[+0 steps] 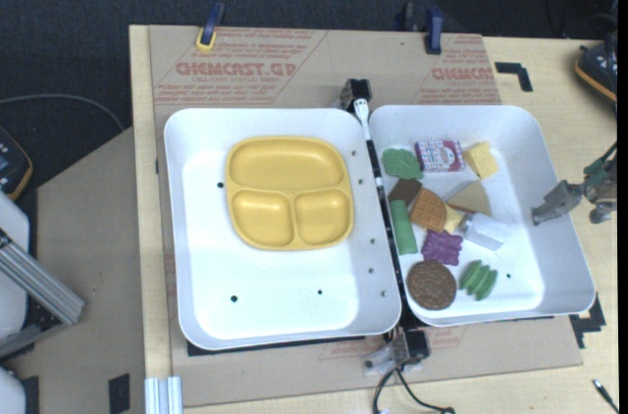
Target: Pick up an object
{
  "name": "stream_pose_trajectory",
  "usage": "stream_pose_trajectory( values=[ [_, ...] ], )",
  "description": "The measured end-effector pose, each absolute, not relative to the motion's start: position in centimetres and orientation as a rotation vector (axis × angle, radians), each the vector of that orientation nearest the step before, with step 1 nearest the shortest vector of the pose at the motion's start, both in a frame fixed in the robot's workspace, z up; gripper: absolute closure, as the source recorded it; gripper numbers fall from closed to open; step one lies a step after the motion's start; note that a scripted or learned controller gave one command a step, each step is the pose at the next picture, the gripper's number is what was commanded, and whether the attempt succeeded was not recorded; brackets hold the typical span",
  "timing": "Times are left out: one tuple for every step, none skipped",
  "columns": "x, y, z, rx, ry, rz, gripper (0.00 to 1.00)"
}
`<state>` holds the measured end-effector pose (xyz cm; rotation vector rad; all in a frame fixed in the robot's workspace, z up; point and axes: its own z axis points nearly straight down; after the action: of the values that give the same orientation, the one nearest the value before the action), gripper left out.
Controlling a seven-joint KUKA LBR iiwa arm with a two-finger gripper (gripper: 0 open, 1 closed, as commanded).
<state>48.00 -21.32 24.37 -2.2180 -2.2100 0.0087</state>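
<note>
Two shallow white bins sit side by side on the bench. The left bin (196, 235) holds a yellow divided plate (290, 190), lying flat in its upper half, with one long compartment above two smaller ones.

The right bin (559, 275) holds a cluster of small toy food items, all toward its left and centre. Along the top: a green leafy piece (400, 163), a small purple-labelled carton (439, 155) just beside it, and a yellow block (481, 160) to the carton's right. Below these lie a brown piece (403, 191), a waffle-patterned cone (429, 208) and a tan wedge (471, 198). A long green stick (400, 226) lies along the bin's left wall. A white packet (484, 232) sits near the middle, a purple bunch (443, 247) beside it. At the bottom are a round brown cookie (432, 284) and a small green bunch (479, 279), near each other but apart.

The gripper (551, 207) is at the right bin's right side, over bare bin floor, well apart from every item. It carries nothing. Its tip appears grey and small at this distance, and whether the fingers are spread or closed cannot be told from here.

Two clamps, one yellow and blue (208, 31) and one blue (433, 29), grip the top edge of the board.
</note>
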Motion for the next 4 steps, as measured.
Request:
stream_pose_trajectory(
  values=[
    [48.3,-21.3,24.9,-2.222,-2.222,0.0,0.0],
    [48.3,-20.8,18.6,-2.216,-2.215,0.004,0.0],
    [47.6,-21.5,12.9,-2.218,-2.214,0.005,0.0],
    [47.5,-21.3,8.2,-2.217,-2.216,0.001,0.0]
  ],
)
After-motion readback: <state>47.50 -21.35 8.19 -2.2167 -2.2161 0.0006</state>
